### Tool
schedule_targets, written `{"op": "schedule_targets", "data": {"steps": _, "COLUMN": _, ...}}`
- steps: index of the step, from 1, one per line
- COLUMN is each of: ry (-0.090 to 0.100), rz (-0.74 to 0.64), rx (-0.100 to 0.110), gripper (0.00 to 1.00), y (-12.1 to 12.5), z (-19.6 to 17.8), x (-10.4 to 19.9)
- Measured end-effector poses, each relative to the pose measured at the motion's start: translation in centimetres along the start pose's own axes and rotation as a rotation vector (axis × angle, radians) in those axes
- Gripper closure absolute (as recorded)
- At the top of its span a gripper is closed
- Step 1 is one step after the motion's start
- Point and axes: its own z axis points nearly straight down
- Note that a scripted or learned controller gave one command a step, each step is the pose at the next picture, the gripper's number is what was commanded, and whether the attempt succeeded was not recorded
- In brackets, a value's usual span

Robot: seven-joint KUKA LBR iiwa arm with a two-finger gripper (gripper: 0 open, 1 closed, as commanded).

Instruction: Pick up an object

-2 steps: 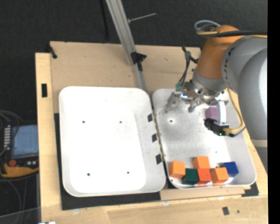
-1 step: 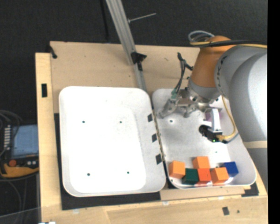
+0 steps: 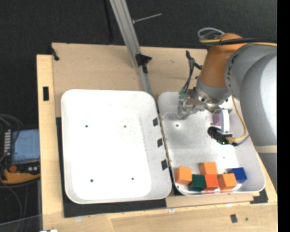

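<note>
While claw hangs upper-centre, grip state unreadable | blocks lie toward lower right | well apart

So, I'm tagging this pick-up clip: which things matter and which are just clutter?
Job:
gripper
orange blocks
green block
blue block
right bin

Lying about:
left bin
blue box
metal rail

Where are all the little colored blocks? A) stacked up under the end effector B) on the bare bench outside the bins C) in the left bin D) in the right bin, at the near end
D: the orange blocks, the green block and the blue block sit bunched at the near end of the right bin, away from the end effector.
</note>
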Motion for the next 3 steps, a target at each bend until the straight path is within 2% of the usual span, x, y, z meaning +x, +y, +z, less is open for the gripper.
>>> {"op": "schedule_targets", "data": {"steps": 3, "ry": 0.001, "rz": -0.016, "rx": -0.004, "gripper": 1.00, "y": -0.7, "z": -16.1, "x": 1.3}}
